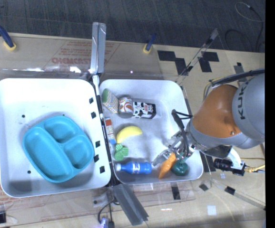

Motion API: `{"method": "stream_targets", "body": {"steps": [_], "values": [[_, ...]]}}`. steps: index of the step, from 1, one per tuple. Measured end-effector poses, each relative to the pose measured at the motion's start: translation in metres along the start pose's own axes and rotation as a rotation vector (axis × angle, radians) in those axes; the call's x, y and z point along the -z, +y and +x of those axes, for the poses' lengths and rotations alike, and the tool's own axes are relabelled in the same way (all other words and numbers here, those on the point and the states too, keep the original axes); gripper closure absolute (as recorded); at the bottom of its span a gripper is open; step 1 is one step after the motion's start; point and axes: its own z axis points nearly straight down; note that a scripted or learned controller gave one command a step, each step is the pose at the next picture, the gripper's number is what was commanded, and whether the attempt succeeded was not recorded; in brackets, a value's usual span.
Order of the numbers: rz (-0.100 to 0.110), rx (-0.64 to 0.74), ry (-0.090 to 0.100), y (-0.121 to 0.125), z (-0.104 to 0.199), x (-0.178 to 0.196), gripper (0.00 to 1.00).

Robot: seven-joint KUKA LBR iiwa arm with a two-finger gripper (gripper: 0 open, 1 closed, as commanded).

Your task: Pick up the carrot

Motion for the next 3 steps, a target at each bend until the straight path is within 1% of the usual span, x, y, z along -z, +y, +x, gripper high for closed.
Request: {"method": "stream_targets", "body": {"steps": [1, 2, 3], "values": [[0.0, 0.005, 0.001, 0.001, 0.0, 0.009, 1.0], [0.0, 0.006, 0.001, 0.001, 0.0, 0.009, 0.0], [0.001, -0.149, 0.004, 0.012, 0.014, -0.004, 0.0]]}}
